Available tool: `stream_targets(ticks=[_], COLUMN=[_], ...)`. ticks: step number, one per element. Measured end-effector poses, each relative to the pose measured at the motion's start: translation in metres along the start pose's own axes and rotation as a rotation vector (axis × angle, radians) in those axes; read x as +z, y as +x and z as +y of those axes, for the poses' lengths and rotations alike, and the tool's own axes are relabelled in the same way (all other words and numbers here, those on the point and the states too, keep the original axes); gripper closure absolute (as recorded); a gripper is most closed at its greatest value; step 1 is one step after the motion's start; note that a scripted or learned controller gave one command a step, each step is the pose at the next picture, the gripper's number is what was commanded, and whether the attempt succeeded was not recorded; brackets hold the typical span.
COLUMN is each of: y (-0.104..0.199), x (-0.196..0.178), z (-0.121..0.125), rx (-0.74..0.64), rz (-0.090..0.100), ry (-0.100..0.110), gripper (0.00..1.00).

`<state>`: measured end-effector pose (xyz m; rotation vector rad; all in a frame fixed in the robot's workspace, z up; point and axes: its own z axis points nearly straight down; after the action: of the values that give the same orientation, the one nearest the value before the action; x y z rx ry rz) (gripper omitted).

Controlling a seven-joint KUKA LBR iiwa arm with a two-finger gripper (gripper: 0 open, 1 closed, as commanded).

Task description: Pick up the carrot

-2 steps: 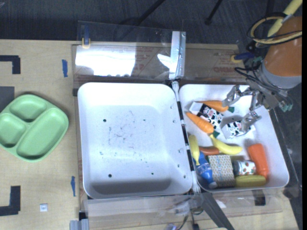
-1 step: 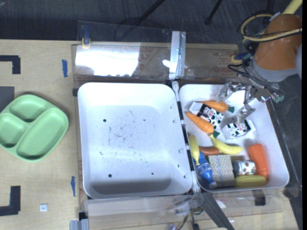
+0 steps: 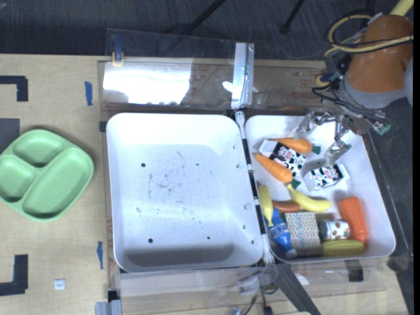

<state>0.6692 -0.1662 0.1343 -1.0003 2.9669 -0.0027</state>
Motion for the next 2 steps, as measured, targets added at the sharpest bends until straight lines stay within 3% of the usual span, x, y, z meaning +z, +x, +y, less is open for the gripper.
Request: stream_targets(ticks=[1, 2], y=[0.02, 0.015], x=[-0.013, 0.007], z=[0.026, 0.031], rx=[-0.138, -0.193], rz=[0.004, 0.003], ry=[-0.004, -0.002], gripper=[0.0, 0.0])
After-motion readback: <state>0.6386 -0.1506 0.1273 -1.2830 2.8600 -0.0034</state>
